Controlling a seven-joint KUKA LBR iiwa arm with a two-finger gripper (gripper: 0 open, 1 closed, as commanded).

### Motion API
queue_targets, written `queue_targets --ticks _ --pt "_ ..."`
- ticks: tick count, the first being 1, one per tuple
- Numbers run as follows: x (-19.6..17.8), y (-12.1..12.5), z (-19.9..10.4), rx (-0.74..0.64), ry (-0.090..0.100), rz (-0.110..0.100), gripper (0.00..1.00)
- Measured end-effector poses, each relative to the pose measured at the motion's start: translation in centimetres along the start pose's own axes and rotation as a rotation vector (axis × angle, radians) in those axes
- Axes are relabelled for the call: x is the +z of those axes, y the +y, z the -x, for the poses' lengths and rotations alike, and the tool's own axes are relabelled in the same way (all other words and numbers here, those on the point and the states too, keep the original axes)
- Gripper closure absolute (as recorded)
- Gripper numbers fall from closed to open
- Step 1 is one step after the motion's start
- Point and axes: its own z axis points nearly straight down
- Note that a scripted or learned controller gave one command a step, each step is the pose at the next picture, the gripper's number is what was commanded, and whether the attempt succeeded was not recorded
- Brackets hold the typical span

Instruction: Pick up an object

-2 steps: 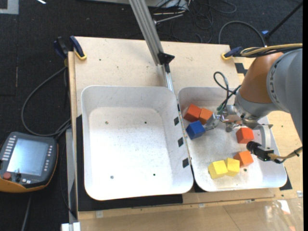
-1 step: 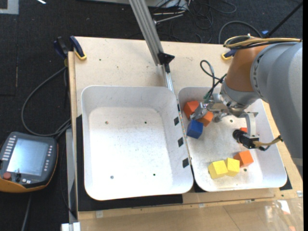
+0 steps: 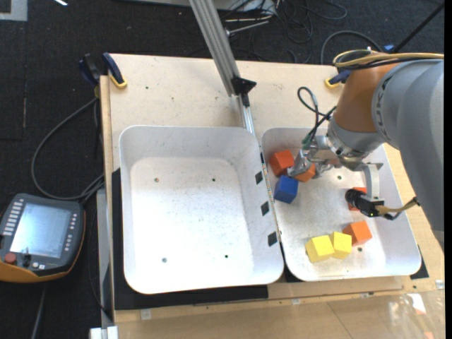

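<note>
Gripper [image 3: 305, 162] hangs low in the right bin [image 3: 395, 260], orange block [image 3: 282, 162] touching at nine o'clock, blue block [image 3: 285, 189] just beside at seven; its grip state cannot be told.

An orange cube [image 3: 282, 162] sits tilted in the right white bin, just left of the fingers [image 3: 301, 167]. A blue cube [image 3: 286, 189] lies just below and left of them, near the orange one. A smaller orange piece [image 3: 308, 174] sits right at the fingertips. Two yellow cubes [image 3: 328, 246] rest side by side, touching, well below the fingers, with another orange cube [image 3: 358, 232] just beside them.
</note>
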Motion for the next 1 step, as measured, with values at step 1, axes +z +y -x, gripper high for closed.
queue_targets --ticks 1 --pt "-9.54 1.58 -7.5 -0.005 0.005 0.008 1.0"
